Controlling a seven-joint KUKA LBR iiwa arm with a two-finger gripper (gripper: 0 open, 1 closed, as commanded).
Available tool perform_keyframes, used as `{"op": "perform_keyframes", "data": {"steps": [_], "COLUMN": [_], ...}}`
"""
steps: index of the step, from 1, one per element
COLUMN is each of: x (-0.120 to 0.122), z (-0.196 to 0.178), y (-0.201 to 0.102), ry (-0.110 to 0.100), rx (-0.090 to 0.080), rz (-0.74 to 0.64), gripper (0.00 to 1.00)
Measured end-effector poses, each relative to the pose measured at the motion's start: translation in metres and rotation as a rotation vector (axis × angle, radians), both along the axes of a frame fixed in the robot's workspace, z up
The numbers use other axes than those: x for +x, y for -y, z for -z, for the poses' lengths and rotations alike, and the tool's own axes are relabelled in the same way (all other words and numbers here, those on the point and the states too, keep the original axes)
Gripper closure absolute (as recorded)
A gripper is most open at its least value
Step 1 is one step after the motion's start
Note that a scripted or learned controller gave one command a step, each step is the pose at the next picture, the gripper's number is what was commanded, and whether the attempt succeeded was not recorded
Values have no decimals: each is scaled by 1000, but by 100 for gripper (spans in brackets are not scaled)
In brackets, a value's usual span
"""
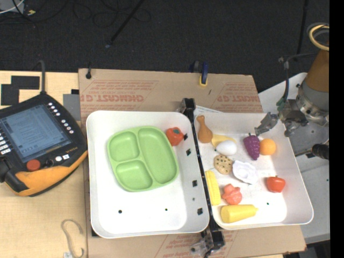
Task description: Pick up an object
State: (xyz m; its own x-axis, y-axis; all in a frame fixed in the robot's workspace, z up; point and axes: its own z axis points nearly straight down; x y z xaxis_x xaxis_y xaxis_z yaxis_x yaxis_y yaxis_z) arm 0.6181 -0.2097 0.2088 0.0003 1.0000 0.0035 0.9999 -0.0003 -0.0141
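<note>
Two white bins: the left bin (pixel 107 208) and the right bin (pixel 298 198). One green divided plate (pixel 142 159), well left of the gripper (pixel 279 120). Two red tomatoes (pixel 174 136) (pixel 275 184) (one per bin). One each: chicken drumstick (pixel 203 129), egg (pixel 227 147), grape bunch (pixel 251 145), orange (pixel 267 147), cookie (pixel 222 164), corn cob (pixel 213 186).

This looks like a robot lab, not a home. A grey robot arm (pixel 317 90) with an orange band reaches in from the right. On the left lies a control pad (pixel 37 138) with a screen, buttons and an orange edge. Black cables (pixel 80 4) trail over dark carpet at the back. Two white bins (pixel 102 208) sit side by side on brown cardboard (pixel 161 90) on the table. The food in them is toy food (pixel 236 165), and a green plate (pixel 142 157) is plastic.
</note>
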Motion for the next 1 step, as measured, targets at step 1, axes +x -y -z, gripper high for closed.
{"op": "perform_keyframes", "data": {"steps": [1], "x": [3], "z": [-8], "y": [0], "ry": [13], "rx": [-3], "rz": [-1], "gripper": [0]}}
